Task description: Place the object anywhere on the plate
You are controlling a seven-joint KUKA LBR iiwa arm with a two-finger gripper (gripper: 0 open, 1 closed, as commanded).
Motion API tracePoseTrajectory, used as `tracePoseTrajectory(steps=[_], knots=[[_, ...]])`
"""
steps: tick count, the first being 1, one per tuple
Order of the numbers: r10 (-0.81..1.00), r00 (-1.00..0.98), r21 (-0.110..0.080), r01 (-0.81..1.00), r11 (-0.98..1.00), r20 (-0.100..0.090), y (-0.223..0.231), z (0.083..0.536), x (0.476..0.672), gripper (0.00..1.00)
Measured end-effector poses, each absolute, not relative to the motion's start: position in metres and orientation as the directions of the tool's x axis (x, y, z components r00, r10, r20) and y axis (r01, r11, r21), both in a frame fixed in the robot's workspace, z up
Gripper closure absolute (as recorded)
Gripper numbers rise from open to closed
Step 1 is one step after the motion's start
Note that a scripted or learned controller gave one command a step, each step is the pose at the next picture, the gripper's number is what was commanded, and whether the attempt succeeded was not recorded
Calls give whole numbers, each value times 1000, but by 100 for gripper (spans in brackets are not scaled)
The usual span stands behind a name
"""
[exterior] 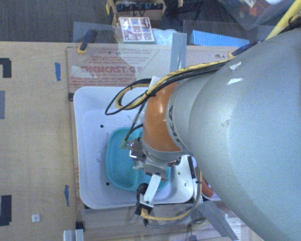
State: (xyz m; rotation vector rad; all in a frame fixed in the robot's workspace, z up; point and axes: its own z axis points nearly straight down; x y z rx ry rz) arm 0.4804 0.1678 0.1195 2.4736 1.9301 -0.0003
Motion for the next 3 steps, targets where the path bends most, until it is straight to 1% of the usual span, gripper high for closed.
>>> tracePoseTrajectory(steps=[1,2,3], knots=[[990,142,-1,990,-142,-1,66,184,525,100],[925,381,-2,925,-381,-2,144,181,507,100],[785,620,13,784,-620,8,186,112,488,100]])
